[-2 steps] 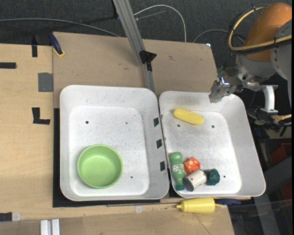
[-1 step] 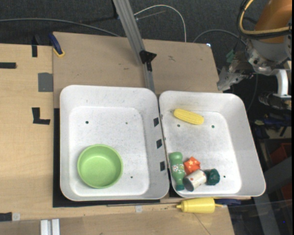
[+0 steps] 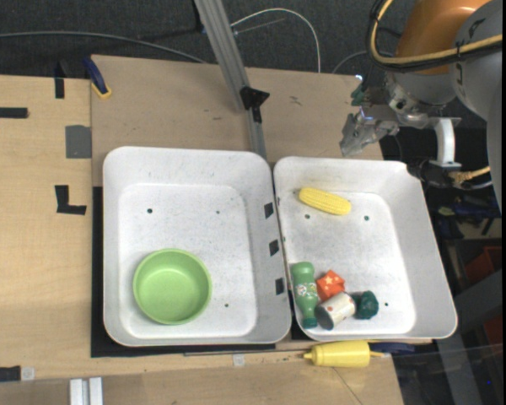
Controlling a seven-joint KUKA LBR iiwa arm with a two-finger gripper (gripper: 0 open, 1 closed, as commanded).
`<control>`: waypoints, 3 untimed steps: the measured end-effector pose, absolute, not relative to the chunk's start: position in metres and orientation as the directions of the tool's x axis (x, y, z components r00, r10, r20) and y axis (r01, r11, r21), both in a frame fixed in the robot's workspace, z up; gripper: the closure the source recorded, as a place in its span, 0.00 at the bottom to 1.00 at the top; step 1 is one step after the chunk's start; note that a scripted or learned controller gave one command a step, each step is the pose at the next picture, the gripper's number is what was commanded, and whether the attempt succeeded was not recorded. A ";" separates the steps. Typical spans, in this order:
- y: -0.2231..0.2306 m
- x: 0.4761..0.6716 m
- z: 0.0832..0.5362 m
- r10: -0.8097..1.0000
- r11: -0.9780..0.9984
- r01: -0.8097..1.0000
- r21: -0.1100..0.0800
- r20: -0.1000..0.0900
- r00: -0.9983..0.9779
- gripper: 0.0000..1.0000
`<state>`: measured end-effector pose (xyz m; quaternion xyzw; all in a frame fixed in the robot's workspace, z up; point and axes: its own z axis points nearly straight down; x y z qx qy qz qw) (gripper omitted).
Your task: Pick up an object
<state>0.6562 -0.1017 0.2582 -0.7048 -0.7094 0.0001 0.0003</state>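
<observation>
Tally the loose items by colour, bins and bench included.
Yellow: 2, corn cob, bottle on the bench
Green: 3, bowl, can, dark green piece
Orange-red: 1, block
Silver: 1, can
Total: 7

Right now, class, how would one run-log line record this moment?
gripper: above right bin's far rim, holding nothing | corn: right bin, far end | green bowl: left bin | pick: not begun

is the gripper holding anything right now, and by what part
Nothing is held. The gripper hangs above the back edge of the right bin with nothing between its fingers; the corn cob lies in the bin, apart from it.
</observation>
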 end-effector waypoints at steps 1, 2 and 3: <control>-0.053 0.651 0.261 1.000 0.006 1.000 -0.002 0.001 -0.006 1.00; 0.009 0.644 0.248 1.000 0.007 1.000 -0.003 0.001 -0.007 1.00; 0.068 0.633 0.235 1.000 0.007 1.000 -0.004 0.001 -0.007 1.00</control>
